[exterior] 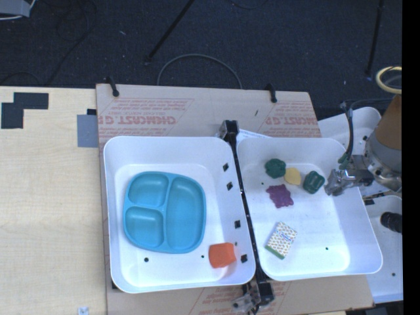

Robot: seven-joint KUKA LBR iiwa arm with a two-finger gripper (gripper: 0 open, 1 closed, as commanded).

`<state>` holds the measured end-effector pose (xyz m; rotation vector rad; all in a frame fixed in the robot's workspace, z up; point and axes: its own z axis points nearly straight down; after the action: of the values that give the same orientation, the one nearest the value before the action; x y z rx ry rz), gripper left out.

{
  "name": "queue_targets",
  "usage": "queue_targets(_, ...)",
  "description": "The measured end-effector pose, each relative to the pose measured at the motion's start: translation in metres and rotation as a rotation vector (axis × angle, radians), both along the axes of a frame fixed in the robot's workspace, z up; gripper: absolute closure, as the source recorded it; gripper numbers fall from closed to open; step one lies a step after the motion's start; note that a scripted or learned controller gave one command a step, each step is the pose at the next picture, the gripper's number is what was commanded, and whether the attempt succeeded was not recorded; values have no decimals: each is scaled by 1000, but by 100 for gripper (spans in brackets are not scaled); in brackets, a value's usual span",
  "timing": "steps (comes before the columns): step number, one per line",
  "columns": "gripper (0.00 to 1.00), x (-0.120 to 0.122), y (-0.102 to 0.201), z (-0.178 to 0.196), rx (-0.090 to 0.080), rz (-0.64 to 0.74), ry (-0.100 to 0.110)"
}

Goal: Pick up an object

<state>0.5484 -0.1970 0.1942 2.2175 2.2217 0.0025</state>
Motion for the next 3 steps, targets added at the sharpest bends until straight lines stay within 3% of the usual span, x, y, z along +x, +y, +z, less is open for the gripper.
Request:
queue_targets(1, 100, 4, 0, 63, -1, 0, -1)
queue_targets(3, 100, 12, 117, 68, 3, 3, 6)
